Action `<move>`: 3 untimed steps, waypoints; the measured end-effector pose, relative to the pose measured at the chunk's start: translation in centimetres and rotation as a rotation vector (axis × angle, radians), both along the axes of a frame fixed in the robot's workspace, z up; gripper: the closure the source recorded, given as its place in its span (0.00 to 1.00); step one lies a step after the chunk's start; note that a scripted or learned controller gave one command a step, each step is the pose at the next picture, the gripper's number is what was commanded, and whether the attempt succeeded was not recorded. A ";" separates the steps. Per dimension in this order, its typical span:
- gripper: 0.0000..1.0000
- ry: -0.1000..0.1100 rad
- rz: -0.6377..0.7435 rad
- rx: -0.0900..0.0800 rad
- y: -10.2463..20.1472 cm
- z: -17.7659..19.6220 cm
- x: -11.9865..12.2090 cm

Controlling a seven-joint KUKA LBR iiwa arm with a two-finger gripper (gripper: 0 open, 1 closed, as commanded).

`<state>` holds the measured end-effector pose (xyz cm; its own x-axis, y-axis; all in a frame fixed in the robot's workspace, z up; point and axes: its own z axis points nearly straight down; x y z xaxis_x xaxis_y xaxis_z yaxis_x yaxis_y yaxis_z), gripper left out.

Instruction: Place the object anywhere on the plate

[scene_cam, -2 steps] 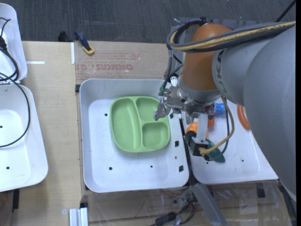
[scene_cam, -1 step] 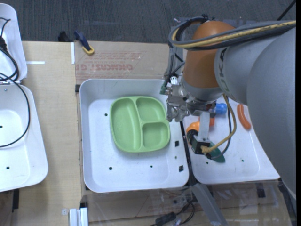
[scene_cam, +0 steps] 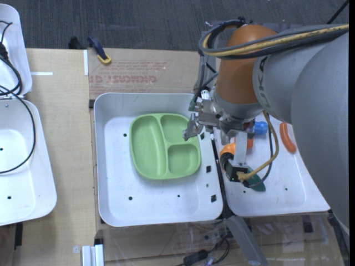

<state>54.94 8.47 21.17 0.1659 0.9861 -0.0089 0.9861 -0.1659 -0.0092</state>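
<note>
A light green plate (scene_cam: 164, 146) with three compartments lies in the left bin (scene_cam: 111, 165), a little above its middle. My gripper (scene_cam: 194, 127) hangs over the plate's upper right rim, close to the wall between the two bins. The grey arm with its orange band (scene_cam: 247, 65) covers much of the right bin. I see no object between the gripper and the plate from this angle. Small items lie in the right bin under the wrist: an orange piece (scene_cam: 228, 150), a blue piece (scene_cam: 259, 128) and a dark green piece (scene_cam: 257, 185).
An orange carrot-like item (scene_cam: 287, 137) rests further right in the right bin (scene_cam: 288, 198). A yellow cable (scene_cam: 260, 170) loops down from the wrist over that bin. A cardboard sheet (scene_cam: 133, 73) lies behind the bins, and a white fixture with black cables (scene_cam: 16, 148) stands at far left.
</note>
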 end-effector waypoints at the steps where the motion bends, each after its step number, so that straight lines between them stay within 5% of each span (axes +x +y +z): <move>1: 1.00 0.002 0.000 -0.002 -0.2 0.8 0.1; 2: 1.00 0.005 0.000 -0.005 -0.3 1.6 0.1; 3: 0.00 0.006 0.000 -0.005 -0.3 1.6 0.1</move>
<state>55.04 8.14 22.76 0.1655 0.9861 -0.0147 0.9861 -0.1657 -0.0141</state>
